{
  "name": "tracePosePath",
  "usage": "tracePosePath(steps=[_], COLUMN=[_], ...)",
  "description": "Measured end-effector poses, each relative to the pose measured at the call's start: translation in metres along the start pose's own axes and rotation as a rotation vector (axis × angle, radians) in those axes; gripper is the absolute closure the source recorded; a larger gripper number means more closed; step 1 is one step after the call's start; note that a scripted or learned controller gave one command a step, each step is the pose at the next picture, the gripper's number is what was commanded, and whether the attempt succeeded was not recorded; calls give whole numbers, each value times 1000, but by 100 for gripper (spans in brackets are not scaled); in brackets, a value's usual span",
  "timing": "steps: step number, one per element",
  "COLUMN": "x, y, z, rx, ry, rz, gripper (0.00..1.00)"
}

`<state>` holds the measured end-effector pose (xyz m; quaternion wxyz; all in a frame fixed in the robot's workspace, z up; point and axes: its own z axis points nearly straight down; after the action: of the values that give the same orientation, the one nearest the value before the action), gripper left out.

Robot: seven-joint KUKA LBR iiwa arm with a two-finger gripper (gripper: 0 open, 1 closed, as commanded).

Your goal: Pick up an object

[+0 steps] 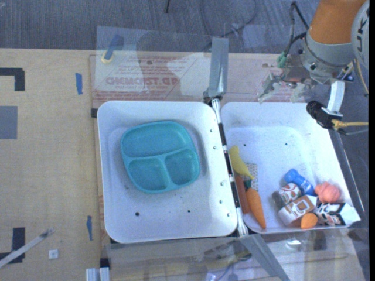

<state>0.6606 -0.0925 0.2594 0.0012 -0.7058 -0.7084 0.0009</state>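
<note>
Camera view is showing the arm (334,22) hanging above the far edge of the right bin (266,136), its pincer (284,86) poised over the rim, gripping nothing. Whether it is parted or closed, I cannot tell from where I am standing; the tip is blurring against the table (47,157).

Nothing is being singled out by the task, so the likeliest pick is lying in that bin. A carrot (254,206) and a banana (239,163) are resting along the near-left wall, touching end to end. Both are looking like light plastic toys, stiff and a bit slick, so closing across the narrow middle seems safest; the wall beside them may be crowding one side.

Down in the near-right corner a jumble is sitting: a blue piece (297,179), an orange ball (328,191) and small printed boxes (296,206), pressed together. The ball would probably be rolling away under a touch.

Over in the left bin (117,215) a teal tray (159,156) is lying flat, too wide to span.
</note>
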Motion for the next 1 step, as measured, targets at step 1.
tracePosePath(steps=[1], x=[-1], y=[-67], z=[101], rx=[-1], ry=[0], rz=[35], gripper=[0])
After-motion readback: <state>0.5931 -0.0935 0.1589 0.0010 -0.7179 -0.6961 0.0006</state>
